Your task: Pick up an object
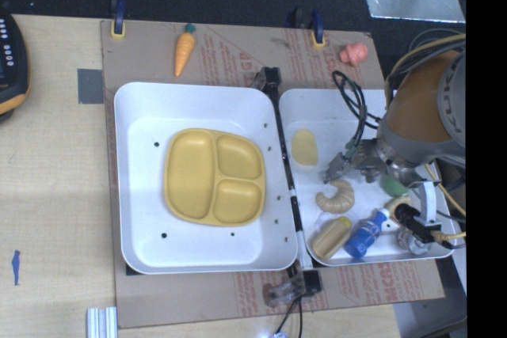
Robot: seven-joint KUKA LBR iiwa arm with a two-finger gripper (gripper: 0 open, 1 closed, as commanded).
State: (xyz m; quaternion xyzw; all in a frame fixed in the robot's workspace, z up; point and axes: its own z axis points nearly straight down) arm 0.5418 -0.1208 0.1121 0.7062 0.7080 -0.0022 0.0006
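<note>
You have two shallow white bins side by side; take the right bin (317, 111) as your landmark. Inside it, near its centre, lies a tan croissant (337, 196), a matte crescent with its horns pointing up and its long axis running roughly left to right. Up-left of it, by the bin's left wall, sits a pale yellow flat oval (304, 146), long axis near vertical. At the bin's lower left you see a tan bun-like roll (329, 237), lying diagonally, and touching its right side a glossy blue bottle (366, 236) on the same diagonal, cap up-right. A small green piece (394, 186) shows by the right wall, partly hidden by the arm. The gripper (342, 164) hangs just above the croissant, dark and metallic; you cannot tell whether its fingers are apart or together, and nothing shows between them. Open floor remains in the bin's upper half, crossed by a black cable (348, 99). The left bin (135, 170) holds a smooth yellow three-part plate (214, 175). Beyond the right bin's top edge, on brown cardboard (238, 51), lie a carrot (184, 50) pointing down-left and a pink lump (354, 52).
</note>
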